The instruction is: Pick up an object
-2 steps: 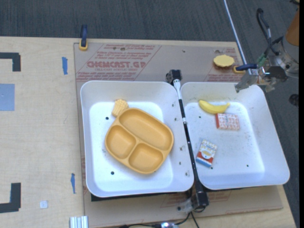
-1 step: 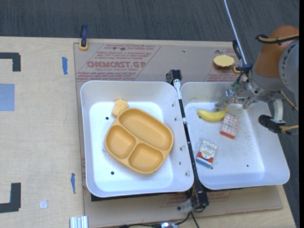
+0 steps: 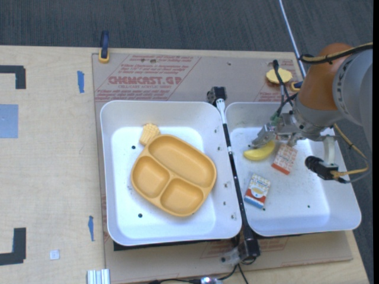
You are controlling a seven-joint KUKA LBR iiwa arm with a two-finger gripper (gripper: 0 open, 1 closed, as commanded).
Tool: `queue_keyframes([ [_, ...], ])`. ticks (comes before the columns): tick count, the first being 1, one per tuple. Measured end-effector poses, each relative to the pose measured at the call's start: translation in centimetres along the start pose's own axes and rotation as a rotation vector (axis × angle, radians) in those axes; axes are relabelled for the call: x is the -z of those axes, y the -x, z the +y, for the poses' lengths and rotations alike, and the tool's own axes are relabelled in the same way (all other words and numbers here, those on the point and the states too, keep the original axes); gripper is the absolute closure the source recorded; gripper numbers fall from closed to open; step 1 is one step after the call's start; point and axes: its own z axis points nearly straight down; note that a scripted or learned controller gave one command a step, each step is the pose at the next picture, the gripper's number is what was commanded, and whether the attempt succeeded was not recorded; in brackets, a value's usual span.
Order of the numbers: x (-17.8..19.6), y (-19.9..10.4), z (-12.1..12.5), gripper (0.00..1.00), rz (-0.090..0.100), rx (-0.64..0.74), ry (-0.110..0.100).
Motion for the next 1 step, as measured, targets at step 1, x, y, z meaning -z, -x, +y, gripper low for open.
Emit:
queue_keyframes([
  [1,1.05,0.04,0.06,1.00,-0.001,-0.001,0.003],
])
